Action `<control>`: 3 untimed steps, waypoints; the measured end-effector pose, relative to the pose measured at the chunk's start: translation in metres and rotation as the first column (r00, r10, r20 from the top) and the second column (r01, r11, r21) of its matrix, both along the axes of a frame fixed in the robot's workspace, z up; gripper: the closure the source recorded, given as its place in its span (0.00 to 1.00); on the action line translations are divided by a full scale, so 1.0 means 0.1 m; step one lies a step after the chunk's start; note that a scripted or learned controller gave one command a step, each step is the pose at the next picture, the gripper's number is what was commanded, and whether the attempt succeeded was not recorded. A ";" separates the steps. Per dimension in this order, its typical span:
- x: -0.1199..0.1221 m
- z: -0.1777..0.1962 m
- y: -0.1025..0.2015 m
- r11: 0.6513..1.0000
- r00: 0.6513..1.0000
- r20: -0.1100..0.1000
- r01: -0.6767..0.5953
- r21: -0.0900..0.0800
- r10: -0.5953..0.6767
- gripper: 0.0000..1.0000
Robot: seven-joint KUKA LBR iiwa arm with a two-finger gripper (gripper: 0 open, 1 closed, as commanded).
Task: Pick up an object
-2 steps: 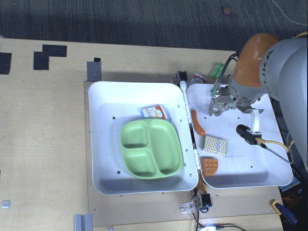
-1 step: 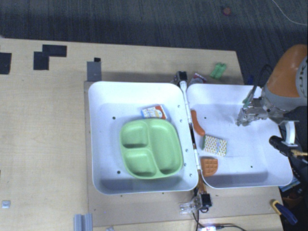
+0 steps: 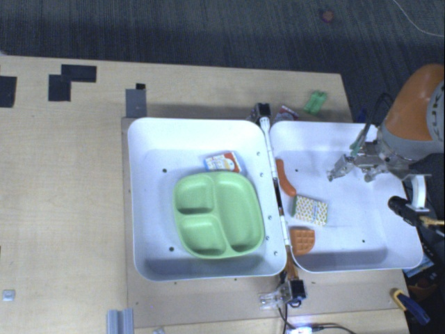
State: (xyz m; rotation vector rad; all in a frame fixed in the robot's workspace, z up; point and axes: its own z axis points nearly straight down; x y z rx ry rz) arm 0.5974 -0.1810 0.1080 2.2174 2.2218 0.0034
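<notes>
Grey arm with its orange band [image 3: 416, 110] reaches in at three o'clock, and the two-finger gripper [image 3: 353, 167] hangs over the right white bin [image 3: 361, 252], fingers spread apart, nothing between them. At its eight o'clock, near the bin's left wall: a checkered square packet [image 3: 310, 210], an orange sausage-shaped piece [image 3: 284, 179] and a round orange waffle-textured piece [image 3: 302, 239]. Over in the left white bin [image 3: 149, 186], a green divided plastic tray [image 3: 218, 213] with a small printed carton [image 3: 222, 162] at its twelve.
</notes>
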 end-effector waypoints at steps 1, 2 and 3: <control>-0.57 -0.17 0.24 1.000 1.000 -0.003 0.001 0.001 -0.001 0.00; -1.11 -0.13 0.64 1.000 1.000 -0.002 0.001 0.001 -0.001 0.00; -0.26 -0.21 0.86 1.000 1.000 0.006 -0.002 0.000 0.002 0.00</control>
